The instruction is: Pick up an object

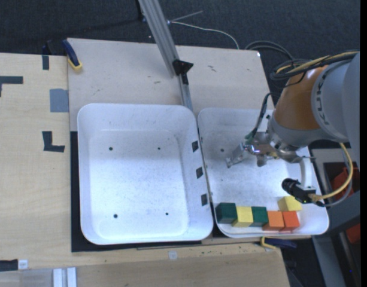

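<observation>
**Blocks lined up at near wall of right bin**

Blocks sit in a row along the near edge of the right bin [231,121]: dark green block [226,212], yellow block [245,216], green block [259,215], orange block [275,220], red-orange block [290,220]. Row's long axis runs left-right. Another yellow block [289,204] sits just behind the orange pair. Tool [236,158] is mid-bin, well apart from the row, pointing left; can't tell its finger state. Left bin [87,160] beside it on the bench [123,70].

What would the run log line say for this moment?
arm: over right bin | hand: above bare floor, nothing seen held | blocks: row along right bin's near wall, apart from hand | left bin: no blocks
</observation>
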Controlling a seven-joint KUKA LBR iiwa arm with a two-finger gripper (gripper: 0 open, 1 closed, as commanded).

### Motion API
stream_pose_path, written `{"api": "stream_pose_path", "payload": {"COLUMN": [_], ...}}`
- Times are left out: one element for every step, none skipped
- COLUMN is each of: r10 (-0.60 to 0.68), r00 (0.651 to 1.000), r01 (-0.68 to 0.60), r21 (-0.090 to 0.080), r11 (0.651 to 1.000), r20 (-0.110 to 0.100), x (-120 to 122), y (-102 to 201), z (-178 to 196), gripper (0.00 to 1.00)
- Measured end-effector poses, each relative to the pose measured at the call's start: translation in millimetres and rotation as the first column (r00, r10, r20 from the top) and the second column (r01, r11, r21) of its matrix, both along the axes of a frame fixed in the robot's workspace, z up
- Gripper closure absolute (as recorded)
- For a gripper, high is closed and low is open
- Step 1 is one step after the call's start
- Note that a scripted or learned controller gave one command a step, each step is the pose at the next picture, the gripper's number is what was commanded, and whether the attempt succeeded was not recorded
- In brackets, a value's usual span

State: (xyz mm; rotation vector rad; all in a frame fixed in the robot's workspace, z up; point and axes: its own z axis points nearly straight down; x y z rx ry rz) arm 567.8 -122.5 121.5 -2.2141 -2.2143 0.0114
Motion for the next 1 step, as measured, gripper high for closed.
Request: {"api": "stream_pose_path", "payload": {"r10": [-0.003], "r00": [1.0], "r01": [0.003], "r21": [-0.002], "r11": [1.0], "r20": [0.006], "x": [-45.1], "y": [-24.2], "z": [-31.5], "gripper": [0.0]}}
